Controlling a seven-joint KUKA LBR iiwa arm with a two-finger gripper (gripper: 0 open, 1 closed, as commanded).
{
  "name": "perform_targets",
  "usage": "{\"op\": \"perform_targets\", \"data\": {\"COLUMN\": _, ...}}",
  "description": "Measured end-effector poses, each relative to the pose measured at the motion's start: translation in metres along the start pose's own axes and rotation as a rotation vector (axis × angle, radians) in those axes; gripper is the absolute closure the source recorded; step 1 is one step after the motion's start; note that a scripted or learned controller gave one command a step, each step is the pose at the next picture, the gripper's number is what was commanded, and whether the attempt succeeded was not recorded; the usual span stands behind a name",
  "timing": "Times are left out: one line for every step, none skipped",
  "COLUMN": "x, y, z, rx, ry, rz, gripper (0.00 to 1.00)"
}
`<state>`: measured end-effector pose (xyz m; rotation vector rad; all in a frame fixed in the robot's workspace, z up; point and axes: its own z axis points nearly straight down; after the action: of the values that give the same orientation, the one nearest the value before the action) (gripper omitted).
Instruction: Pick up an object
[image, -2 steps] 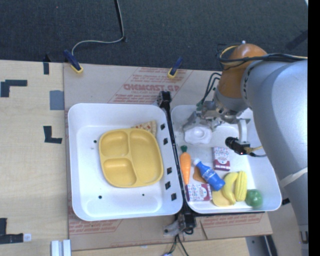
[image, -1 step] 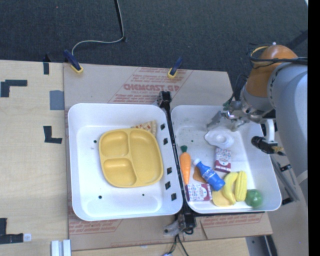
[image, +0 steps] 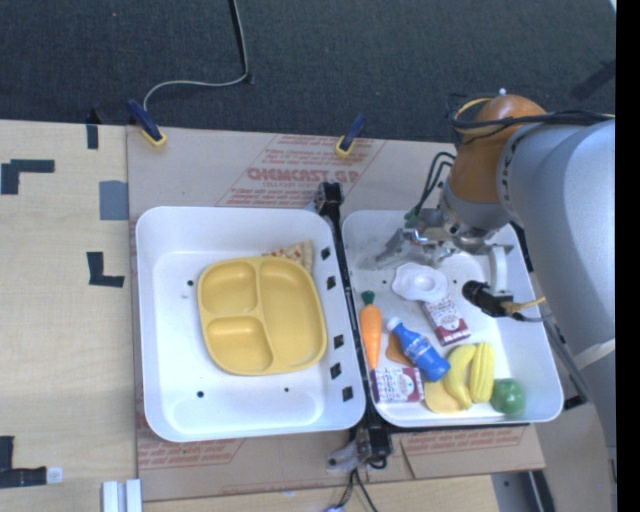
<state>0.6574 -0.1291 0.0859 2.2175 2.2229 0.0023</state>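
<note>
Two white bins are seen on the surface (image: 60, 300). The arm (image: 560, 200) is reached in from the right, wrist bent down over the right bin (image: 545, 400). The tool (image: 445, 240) is positioned just above a white cup (image: 420, 283); its state cannot be told. Carrot (image: 370, 335), blue bottle (image: 420, 350) and banana (image: 465, 375) lie nearer the front.

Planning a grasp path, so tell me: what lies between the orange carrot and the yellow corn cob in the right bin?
In the camera view, a blue bottle lies between the orange carrot and yellow corn cob.
</note>
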Motion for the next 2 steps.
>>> {"op": "perform_targets", "data": {"x": 0.0322, "y": 0.0114, "z": 0.0009, "rx": 0.001, "ry": 0.0, "rz": 0.0, "gripper": 0.0}}
{"op": "perform_targets", "data": {"x": 0.0331, "y": 0.0113, "z": 0.0008, "rx": 0.001, "ry": -0.002, "rz": 0.001, "gripper": 0.0}}
